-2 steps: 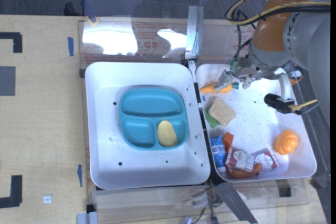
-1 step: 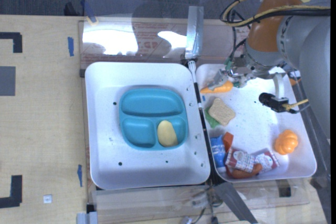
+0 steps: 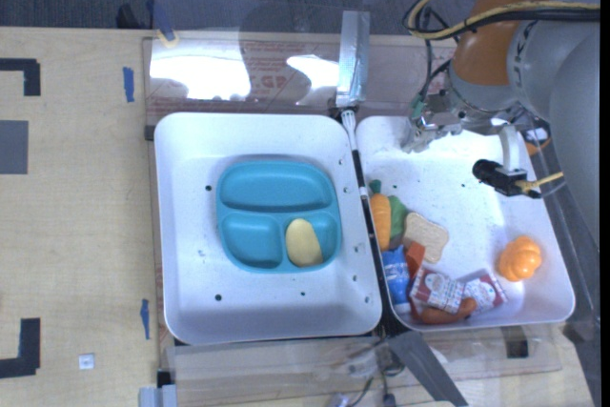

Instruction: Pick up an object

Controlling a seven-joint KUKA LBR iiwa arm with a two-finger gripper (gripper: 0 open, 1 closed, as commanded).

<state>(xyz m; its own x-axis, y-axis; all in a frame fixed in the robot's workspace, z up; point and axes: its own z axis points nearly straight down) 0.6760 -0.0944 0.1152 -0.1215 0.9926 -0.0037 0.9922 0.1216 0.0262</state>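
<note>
Arm parked over the right bin

Gripper (image 3: 434, 122) sat at the bin's back edge; couldn't tell its jaws' state. Orange fruit (image 3: 519, 258) near the right wall looked light, smooth, roll-prone; pinch across its middle.

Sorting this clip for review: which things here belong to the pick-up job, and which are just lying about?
Job:
hand
right bin
orange fruit
carrot
toast slice
red packet

Lying about:
left bin
blue tray
yellow piece

2 white bins (image 3: 181, 234) (image 3: 548, 243), 1 blue tray (image 3: 276, 191), roughly 6 toy foods (image 3: 519, 259).
</note>
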